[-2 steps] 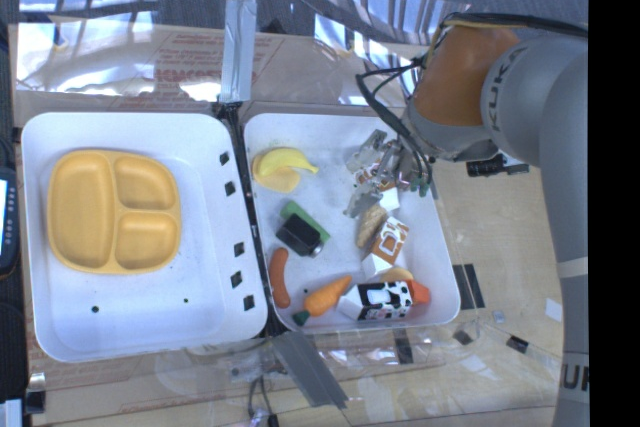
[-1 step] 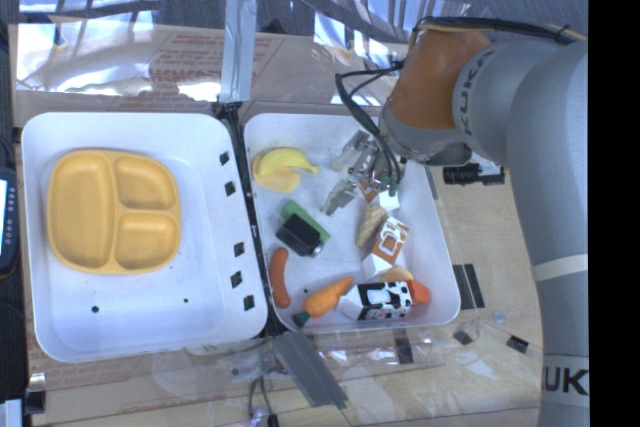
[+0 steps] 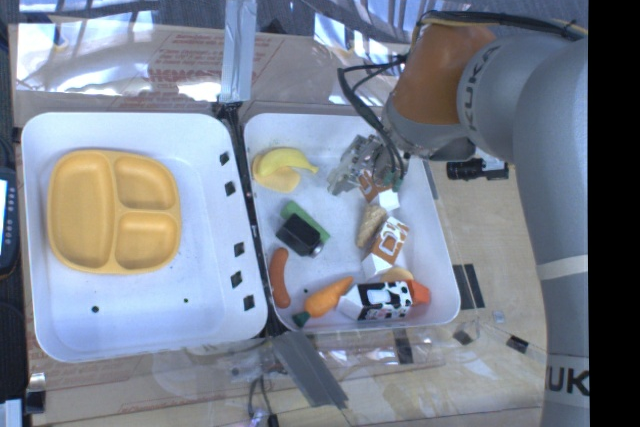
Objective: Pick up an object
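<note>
Objects for picking lie scattered in the right bin (image 3: 262,130). A yellow banana (image 3: 278,167) sits near its upper left corner. Below it lies a black block with a green piece on top (image 3: 301,229). A red sausage (image 3: 279,276) lies along the left wall, and an orange carrot (image 3: 328,298) rests beside it toward the lower edge. A black-and-white cow-patterned carton (image 3: 385,299) lies on its side at the lower right, touching the carrot's thick end. Above the carton are a small white-and-orange box (image 3: 391,238) and a tan, bread-like piece (image 3: 370,225) just left of it.

The gripper (image 3: 366,171) hangs over the upper right part of this bin, close above the tan piece and the small box. Whether its fingers are spread or closed cannot be told, since clutter and glare hide them.

The left bin (image 3: 205,245) holds a yellow divided tray (image 3: 113,209). Both bins rest on the bench (image 3: 480,245).
</note>
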Controlling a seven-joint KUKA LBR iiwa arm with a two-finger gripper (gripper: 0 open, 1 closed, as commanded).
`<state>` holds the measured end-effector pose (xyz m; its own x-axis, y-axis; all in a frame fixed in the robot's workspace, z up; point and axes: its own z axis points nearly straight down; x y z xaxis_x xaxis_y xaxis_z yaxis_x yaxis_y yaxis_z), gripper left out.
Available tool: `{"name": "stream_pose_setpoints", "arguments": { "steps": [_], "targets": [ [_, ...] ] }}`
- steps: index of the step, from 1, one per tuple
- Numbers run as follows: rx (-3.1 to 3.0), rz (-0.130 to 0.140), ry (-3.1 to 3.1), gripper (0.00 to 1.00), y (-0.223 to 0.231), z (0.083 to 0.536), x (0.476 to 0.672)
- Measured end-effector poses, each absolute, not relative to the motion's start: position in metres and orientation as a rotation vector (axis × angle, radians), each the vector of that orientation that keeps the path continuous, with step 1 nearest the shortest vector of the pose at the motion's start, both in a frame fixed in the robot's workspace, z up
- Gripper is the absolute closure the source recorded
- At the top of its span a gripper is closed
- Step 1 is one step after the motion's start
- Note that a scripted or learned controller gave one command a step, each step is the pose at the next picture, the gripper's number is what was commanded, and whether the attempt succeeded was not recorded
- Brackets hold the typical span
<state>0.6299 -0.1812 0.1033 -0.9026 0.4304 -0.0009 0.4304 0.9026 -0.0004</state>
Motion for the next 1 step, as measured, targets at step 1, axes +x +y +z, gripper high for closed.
{"name": "stream_pose_setpoints", "arguments": {
  "steps": [1],
  "targets": [
    [0.819, 0.001, 3.034, 1.00, -0.1314, 0.1124, 0.5167]
  ]
}}
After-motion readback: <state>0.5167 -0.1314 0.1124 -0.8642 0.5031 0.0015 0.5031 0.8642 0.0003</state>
